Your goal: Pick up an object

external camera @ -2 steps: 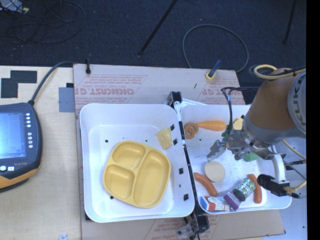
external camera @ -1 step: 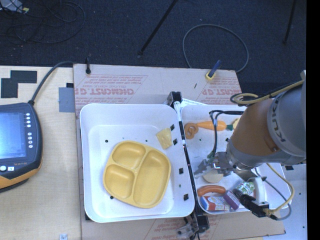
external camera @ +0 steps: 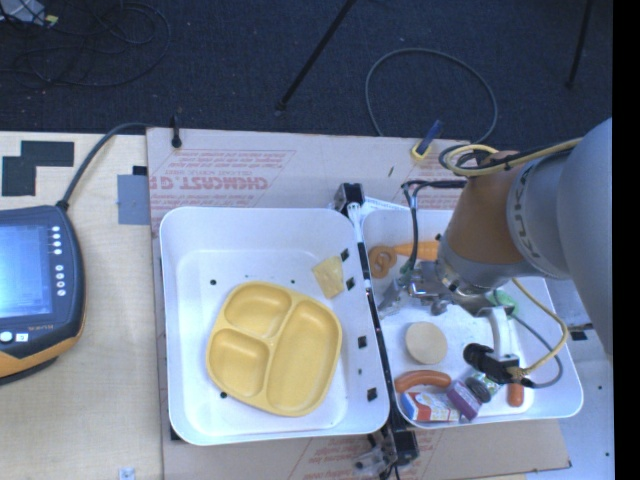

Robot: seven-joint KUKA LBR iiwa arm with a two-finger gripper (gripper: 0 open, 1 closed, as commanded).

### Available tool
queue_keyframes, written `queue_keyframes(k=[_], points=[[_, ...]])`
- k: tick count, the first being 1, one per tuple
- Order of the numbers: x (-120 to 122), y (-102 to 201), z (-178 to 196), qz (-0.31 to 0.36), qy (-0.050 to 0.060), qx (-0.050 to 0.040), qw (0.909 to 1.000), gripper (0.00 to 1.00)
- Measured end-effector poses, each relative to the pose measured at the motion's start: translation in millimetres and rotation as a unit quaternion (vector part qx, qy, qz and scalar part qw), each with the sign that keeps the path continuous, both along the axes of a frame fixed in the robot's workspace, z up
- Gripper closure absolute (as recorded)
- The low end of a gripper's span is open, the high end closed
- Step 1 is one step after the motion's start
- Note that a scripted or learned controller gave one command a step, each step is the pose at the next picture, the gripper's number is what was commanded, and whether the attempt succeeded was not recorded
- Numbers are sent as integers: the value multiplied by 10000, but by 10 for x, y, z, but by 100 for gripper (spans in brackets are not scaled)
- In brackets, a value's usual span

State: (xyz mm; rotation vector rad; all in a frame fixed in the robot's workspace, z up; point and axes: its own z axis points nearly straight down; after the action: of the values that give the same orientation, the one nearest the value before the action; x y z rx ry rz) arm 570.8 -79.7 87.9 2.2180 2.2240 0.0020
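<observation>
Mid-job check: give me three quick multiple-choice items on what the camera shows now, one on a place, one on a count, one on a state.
1. Where is the yellow divided tray?
A. left bin
B. right bin
C. on the cardboard

2. How many compartments does that tray have?
A. two
B. three
C. five

3. How does the round beige disc lie?
A. between the gripper's fingers
B. loose on the right bin floor
C. on the tray

Answers: 1 A, it sits on the left bin floor. 2 B, ridges mark three wells. 3 B, it rests apart below the gripper.
</observation>
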Motion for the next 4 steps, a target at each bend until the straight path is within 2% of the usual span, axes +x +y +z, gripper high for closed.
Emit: queue_keyframes(k=[1,2,3,4], points=[[-909,-184,4,-38,28,6,10000,0],[216,-250,458,4,-39,-14,10000,0],[183,-548,1922,-16,-61,-23,10000,0],[320,-1298,1322,-30,22,-12,10000,0]])
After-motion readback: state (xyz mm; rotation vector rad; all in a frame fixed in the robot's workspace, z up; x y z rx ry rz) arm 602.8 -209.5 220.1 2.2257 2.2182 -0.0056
